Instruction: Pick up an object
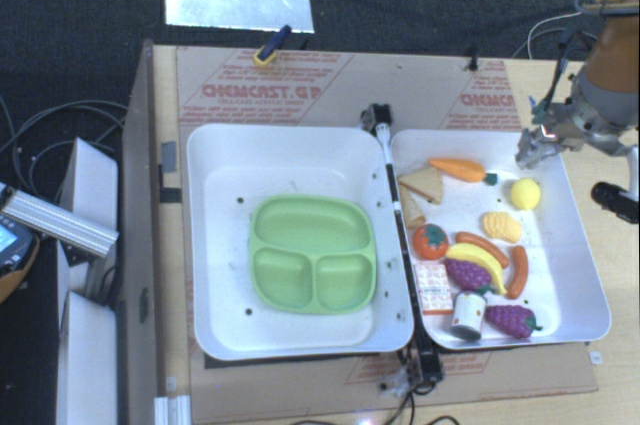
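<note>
Camera view: gripper (530,151), finger state unclear, hovers at one o'clock of the lemon (525,194); likely light, rigid, slick, so grasp across its middle.

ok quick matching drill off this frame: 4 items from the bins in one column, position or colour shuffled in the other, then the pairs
Items:
1. carrot
2. lemon
3. divided plate
4. grapes

Descriptions:
A. purple, near front edge of right bin
B. green, in the left bin
C. orange, at back of right bin
D. yellow, just below the gripper

Pairs: 1-C, 2-D, 3-B, 4-A
</note>
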You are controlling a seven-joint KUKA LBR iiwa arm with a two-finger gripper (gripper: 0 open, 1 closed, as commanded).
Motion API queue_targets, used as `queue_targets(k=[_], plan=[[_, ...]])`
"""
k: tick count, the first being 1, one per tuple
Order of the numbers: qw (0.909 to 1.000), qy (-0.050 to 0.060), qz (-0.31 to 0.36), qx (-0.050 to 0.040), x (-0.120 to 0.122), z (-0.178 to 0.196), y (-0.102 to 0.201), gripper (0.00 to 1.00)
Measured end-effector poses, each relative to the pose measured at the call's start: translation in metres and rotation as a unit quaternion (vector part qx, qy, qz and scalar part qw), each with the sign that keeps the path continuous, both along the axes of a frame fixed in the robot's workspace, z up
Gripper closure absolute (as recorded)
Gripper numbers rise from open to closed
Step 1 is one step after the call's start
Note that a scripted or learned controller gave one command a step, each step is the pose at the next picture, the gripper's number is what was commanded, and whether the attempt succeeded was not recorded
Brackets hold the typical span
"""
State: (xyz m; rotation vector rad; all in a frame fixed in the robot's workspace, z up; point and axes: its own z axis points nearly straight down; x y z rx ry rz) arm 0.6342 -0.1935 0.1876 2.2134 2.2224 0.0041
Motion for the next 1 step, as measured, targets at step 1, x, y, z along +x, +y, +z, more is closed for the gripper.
queue_targets(k=[1], plan=[[1.0,0.001,0.0,0.0002,-0.0005,-0.0007,-0.0003,0.0]])
